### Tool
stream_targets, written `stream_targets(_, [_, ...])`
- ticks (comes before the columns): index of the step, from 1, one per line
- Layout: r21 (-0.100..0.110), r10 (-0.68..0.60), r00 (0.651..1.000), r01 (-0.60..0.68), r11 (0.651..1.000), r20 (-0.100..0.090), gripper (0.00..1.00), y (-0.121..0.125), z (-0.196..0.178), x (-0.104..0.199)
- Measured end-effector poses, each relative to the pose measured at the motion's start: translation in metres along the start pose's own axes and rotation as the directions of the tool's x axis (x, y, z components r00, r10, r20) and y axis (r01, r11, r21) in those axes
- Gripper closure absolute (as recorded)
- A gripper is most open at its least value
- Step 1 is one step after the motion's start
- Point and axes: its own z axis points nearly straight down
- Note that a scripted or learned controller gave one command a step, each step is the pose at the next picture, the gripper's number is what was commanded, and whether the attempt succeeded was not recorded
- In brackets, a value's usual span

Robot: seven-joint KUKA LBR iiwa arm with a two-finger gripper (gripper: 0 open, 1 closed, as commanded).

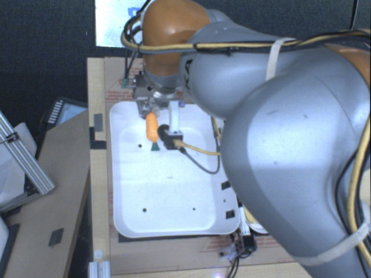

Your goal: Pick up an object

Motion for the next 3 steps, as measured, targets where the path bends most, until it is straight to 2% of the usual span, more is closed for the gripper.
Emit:
stream_targets(1, [-0.004,-0.002,1.000,0.002,1.000,-0.002,1.00,0.001,-0.013,0.001])
stream_targets(2, [-0.021,-0.003,1.000,0.003,1.000,-0.008,1.00,-0.038,-0.307,0.000])
stream_targets(3, [-0.010,-0.003,1.000,0.003,1.000,-0.003,1.00,-0.028,-0.365,0.000])
